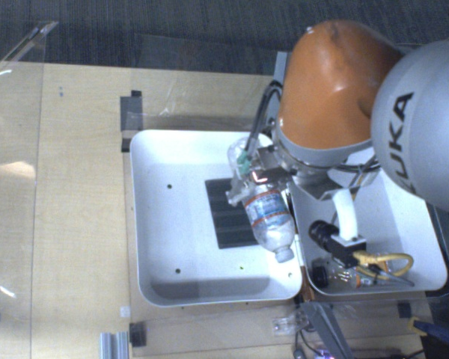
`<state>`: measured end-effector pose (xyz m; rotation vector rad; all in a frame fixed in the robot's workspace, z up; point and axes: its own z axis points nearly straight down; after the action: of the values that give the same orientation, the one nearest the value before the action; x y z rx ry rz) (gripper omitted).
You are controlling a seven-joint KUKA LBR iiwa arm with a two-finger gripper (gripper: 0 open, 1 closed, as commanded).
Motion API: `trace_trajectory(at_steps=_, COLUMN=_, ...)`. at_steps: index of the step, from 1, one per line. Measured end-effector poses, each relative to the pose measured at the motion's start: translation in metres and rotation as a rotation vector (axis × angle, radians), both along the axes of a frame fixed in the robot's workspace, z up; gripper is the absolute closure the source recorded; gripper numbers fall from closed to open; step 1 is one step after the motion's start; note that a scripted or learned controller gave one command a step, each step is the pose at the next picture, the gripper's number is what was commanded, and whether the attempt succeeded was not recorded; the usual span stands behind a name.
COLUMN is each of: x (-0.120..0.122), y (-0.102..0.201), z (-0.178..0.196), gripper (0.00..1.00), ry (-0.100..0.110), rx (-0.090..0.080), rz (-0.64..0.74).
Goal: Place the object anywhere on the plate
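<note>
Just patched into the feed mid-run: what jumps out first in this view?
The arm's big orange band looms over the right bin. Below it, a clear plastic water bottle sits tilted at the claw, over the left bin's right side, overlapping a dark ribbed plate on the bin floor.

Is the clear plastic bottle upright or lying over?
Tilted: clear plastic bottle runs diagonally, cap toward the lower right, partly over the black flat plate.

Bright, even overhead light. Soft glare on glossy orange wrist band [329,81] and shallow white plastic bin [165,223]. Faint shadow along bin's near wall. Mild overall softness.
</note>
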<state>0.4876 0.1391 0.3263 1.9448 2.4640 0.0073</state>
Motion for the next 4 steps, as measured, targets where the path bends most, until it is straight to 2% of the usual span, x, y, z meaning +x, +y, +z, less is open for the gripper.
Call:
trace_trajectory(at_steps=1, x=0.122, y=0.011, z=-0.075, gripper=1.00, ry=0.002, rx=-0.001, rz=0.030)
trace_trajectory(at_steps=2, x=0.098, y=-0.031, z=-0.039, gripper=1.00, ry=-0.001, rx=-0.002, rz=0.248)
trace_trajectory(at_steps=3, x=0.096, y=-0.069, z=-0.104, gripper=1.00, ry=0.001, rx=-0.001, rz=0.138)
trace_trajectory(at_steps=4, x=0.091, y=0.011, z=-0.118, gripper=1.00, ry=-0.001, rx=-0.001, rz=0.339)
